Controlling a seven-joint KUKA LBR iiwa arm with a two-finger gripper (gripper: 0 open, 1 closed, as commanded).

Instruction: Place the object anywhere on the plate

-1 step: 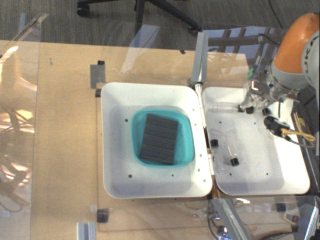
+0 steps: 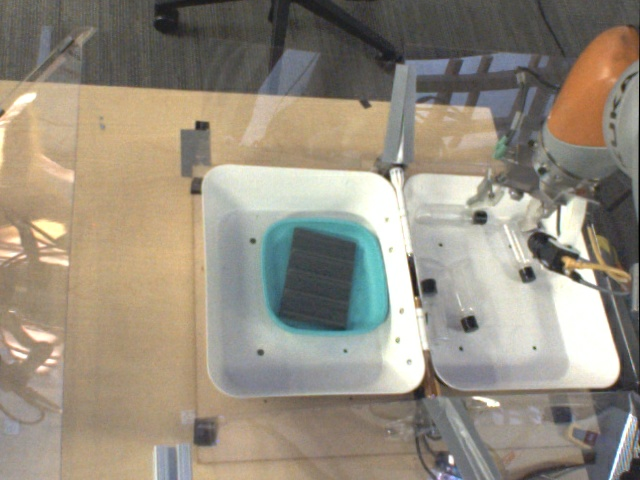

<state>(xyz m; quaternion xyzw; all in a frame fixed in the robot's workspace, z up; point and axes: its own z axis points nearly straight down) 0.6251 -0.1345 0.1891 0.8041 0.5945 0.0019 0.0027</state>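
On teal plate [image 2: 372, 286], dark ridged block [image 2: 318, 277]

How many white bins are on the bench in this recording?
2. The left bin holds a teal plate with a dark grey ribbed block lying on it. The right bin sits directly beside it, under the arm.

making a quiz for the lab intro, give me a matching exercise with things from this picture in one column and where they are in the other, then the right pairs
Things:
1. teal plate
2. dark ridged block
3. gripper
4. office chair base

Places:
A. over the right bin
B. on the floor beyond the bench
C. inside the left bin
D. lying on the plate

Pairs: 1-C, 2-D, 3-A, 4-B
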